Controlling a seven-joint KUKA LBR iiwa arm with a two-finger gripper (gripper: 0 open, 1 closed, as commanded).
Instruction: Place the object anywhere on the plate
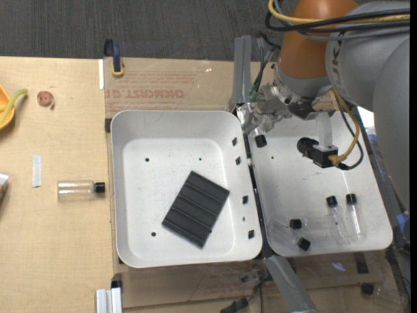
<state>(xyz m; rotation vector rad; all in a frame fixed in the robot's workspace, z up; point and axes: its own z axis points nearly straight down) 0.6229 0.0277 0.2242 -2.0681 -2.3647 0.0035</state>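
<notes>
A dark grey ribbed plate [195, 208] lies tilted on the floor of the left bin [130, 135]. Several small clear vials with black caps lie in the right bin [374, 194]: two upright side by side [333, 215] [352, 212] and two near the front wall [295, 224] [303, 243]. My gripper [258, 128] hangs over the back left corner of the right bin, close to the wall between the bins. A small black cap-like piece [260, 140] sits just below it. The wrist hides how the gripper stands, and I cannot make out anything held in it.
My grey arm with its orange band [319, 12] covers the back of the right bin, with a black fitting on a yellow cable [317, 151] hanging off it. On the bench to the left lie a clear bottle [78, 188], a white strip [36, 171] and a reddish disc [44, 98].
</notes>
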